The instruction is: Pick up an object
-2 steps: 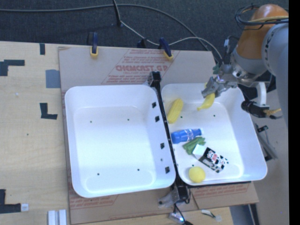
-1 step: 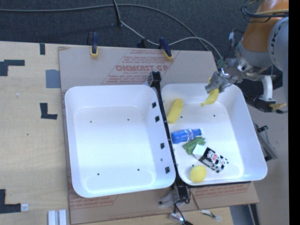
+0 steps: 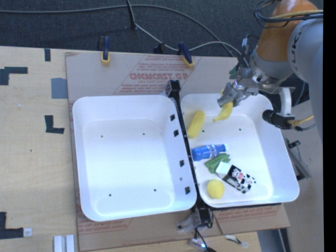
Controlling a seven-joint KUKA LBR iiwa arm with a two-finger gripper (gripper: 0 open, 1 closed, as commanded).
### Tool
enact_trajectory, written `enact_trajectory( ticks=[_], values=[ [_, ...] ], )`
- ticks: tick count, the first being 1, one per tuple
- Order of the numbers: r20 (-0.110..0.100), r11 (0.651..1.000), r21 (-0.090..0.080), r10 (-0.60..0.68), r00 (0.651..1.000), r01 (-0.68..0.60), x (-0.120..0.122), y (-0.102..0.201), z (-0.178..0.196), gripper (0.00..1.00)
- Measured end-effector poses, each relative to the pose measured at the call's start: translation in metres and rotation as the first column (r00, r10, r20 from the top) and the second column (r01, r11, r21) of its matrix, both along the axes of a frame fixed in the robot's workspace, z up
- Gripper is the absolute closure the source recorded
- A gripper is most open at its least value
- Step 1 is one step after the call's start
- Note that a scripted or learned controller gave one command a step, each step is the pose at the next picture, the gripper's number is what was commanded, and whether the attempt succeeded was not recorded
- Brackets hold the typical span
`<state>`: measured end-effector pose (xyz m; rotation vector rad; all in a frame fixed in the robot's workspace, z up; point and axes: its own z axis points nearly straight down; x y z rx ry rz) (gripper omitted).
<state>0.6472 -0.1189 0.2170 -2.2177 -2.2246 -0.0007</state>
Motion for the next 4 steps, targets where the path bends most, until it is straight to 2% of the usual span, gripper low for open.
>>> enact_trajectory(
  ticks=[2, 3, 4],
  values=[
    [0.000, 1.000, 0.000, 0.001, 1.000, -0.001, -0.023, 0.101, 0.019, 1.00],
    [-0.001, 1.000, 0.001, 0.002, 1.000, -0.002, -0.032, 0.161, 0.009, 1.00],
    [-0.001, 1.000, 0.000, 0.001, 1.000, -0.001, -0.042, 0.206, 0.015, 1.00]
  ],
)
